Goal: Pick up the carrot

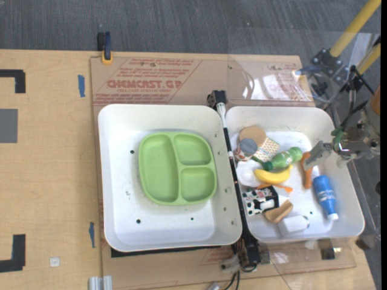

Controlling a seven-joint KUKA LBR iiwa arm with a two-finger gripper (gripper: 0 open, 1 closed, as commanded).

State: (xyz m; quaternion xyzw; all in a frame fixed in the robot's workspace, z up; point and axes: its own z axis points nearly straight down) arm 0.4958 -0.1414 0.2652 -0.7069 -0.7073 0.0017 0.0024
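Observation:
The carrot (308,175) is a small orange piece lying in the right bin (347,222), between the banana (272,175) and the blue bottle (325,196). Its upper end reaches toward the gripper. My gripper (318,152) comes in from the right over the bin's right side, low and just above the carrot's top end. The grey wrist (354,142) sits behind it at the bin's right rim. I see nothing lifted off the bin floor.
The right bin also holds a green toy (285,158), a round brown piece (249,139), a black-and-white item (260,200), a tan piece (279,211) and a white block (294,224). A green divided plate (178,168) lies in the left bin (115,180).

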